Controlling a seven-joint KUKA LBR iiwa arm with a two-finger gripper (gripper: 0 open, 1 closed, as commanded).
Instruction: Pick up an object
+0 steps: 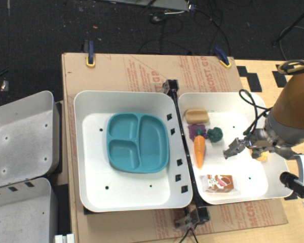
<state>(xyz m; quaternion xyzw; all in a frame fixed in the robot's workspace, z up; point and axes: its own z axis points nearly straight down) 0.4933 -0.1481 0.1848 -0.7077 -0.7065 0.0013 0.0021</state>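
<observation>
The right bin [253, 194] holds several small things. A tan bread roll [197, 116] lies at its far left, with a purple piece [195, 131] and a green broccoli [214, 133] just below it. An orange carrot [199, 150] lies along the left wall. A red and white packet [219, 183] rests near the front. My gripper [235, 149] hangs over the middle of this bin, right of the carrot and above the packet, with nothing visibly in it. A small yellow piece [262, 156] peeks out beneath the wrist.
A teal divided plate [138, 142] sits in the left bin [91, 186]. The arm's orange band [295, 97] rises over the right bin's right edge. Grey trays [20, 135] stand off the bench to the left.
</observation>
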